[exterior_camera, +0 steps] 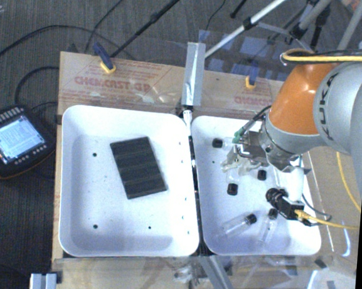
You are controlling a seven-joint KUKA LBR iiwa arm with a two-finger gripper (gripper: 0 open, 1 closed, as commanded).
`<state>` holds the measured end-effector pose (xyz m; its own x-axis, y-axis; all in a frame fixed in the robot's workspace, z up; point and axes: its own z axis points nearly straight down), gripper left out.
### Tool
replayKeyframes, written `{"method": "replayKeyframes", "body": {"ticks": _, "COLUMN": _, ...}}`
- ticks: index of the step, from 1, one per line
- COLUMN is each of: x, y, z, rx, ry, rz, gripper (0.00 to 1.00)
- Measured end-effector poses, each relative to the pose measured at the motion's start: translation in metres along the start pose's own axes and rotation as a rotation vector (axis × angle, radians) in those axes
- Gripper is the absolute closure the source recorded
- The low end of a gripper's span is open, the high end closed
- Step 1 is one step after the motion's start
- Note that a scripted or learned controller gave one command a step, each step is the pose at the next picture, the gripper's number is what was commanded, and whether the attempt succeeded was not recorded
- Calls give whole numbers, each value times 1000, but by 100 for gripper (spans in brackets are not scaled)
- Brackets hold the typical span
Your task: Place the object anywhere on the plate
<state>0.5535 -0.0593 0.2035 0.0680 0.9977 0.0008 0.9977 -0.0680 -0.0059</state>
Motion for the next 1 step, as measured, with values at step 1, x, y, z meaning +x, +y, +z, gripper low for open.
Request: {"method": "replayKeyframes", "body": {"ticks": 1, "x": 98, "y": -43, "z": 1, "rx": 3, "ry": -2, "rz": -111, "gripper": 100}}
